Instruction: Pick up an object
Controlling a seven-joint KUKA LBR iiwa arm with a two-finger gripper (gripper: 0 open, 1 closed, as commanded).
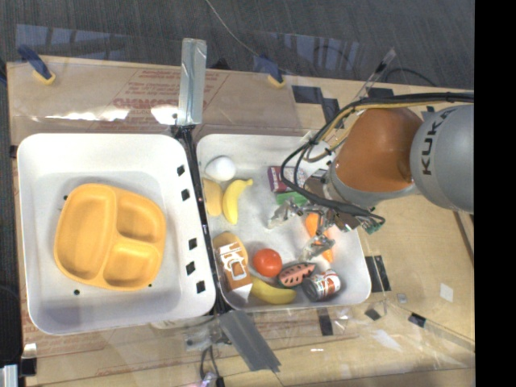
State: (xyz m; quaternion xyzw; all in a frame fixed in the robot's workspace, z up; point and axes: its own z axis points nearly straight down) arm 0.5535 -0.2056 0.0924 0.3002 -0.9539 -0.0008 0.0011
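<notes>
The right bin (355, 258) holds several items. A white ball (220, 168) and a banana (234, 198) lie at its left. An orange carton (231, 266), a red tomato (267, 261), a second banana (272, 293), a dark red oblong item (297, 273) and a small can (324, 285) lie along its front. A maroon packet (277, 178) sits near the middle. My gripper (309, 218) hangs low over the bin's right half, directly above an orange carrot-like piece (322, 248). The wrist and cables hide what is between its tips.
The left bin (40, 168) carries a yellow divided plate (109, 235). A metal clamp (192, 79) stands at the back between the bins. The arm's orange band (379, 151) overhangs the right bin's far right corner.
</notes>
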